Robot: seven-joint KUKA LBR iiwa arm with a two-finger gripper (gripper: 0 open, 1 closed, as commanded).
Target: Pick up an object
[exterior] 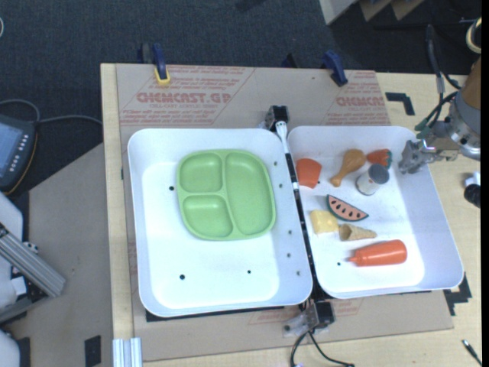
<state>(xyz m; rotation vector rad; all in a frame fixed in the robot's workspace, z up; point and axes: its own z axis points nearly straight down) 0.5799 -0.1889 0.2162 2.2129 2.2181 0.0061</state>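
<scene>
Roughly: two white bins clamped side by side on the bench. Left bin has just a green divided plate, sitting flat toward the back. Right bin holds all the pickable toy food, loosely scattered: red sausage near the front, watermelon slice mid-bin, drumstick and orange piece toward the back, yellow chunk and cone-like bit just beside each other, a small grey-capped item near a red piece. Gripper sits over the right bin's back-right corner, near that cluster, probably staging a grab. Nothing visibly between the fingers; can't tell whether they're spread or closed.
</scene>
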